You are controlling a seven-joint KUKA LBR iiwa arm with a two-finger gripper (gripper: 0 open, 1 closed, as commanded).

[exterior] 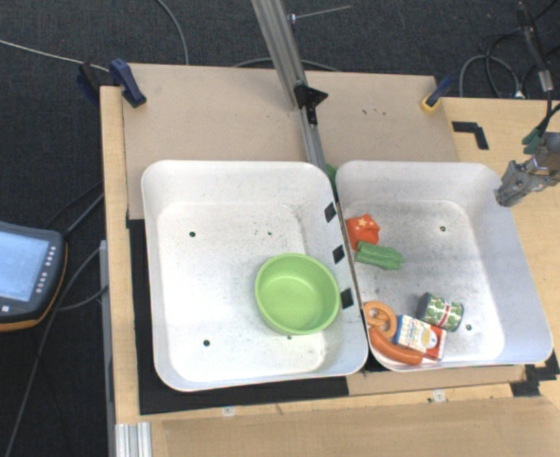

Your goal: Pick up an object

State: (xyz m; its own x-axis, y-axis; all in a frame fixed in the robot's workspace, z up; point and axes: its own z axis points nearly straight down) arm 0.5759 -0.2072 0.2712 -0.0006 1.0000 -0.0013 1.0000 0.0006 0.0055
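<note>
Across two white bins (166,198), one green bowl (297,293) is sitting left; four small items (404,303) are lying right; end effector (510,190) is hovering at right rim, state unclear.

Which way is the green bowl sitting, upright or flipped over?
Upright. The green bowl rests in the left bin, near its right wall, mouth facing up: its rim and hollow inside are visible, with nothing in it.
</note>
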